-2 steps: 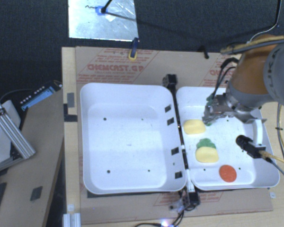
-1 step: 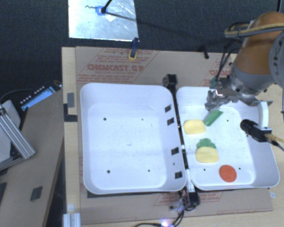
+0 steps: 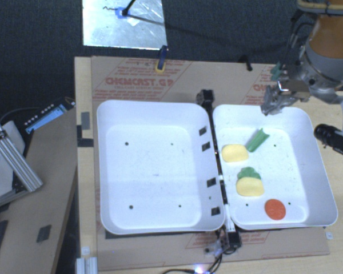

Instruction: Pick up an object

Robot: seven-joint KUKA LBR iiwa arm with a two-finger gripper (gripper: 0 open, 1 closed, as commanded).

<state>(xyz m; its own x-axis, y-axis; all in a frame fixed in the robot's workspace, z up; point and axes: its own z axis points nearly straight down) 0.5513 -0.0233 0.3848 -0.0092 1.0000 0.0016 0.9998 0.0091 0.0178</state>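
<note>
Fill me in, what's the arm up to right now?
The gripper hangs over the far edge of the right bin, with nothing visibly between its fingers. Four small things lie in that bin: a green stick, a yellow piece, a yellow piece with a green top and a red disc. Nothing has been picked up yet.

Two shallow white bins sit side by side on the bench: the left bin [image 3: 154, 167] and the right bin [image 3: 308, 170]. The right bin holds four loose things. Two are yellow pieces, one upper [image 3: 234, 153] and one lower [image 3: 250, 187], the lower with a green top. One is a green stick [image 3: 256, 140]. One is a round orange-red disc [image 3: 275, 209].
</note>
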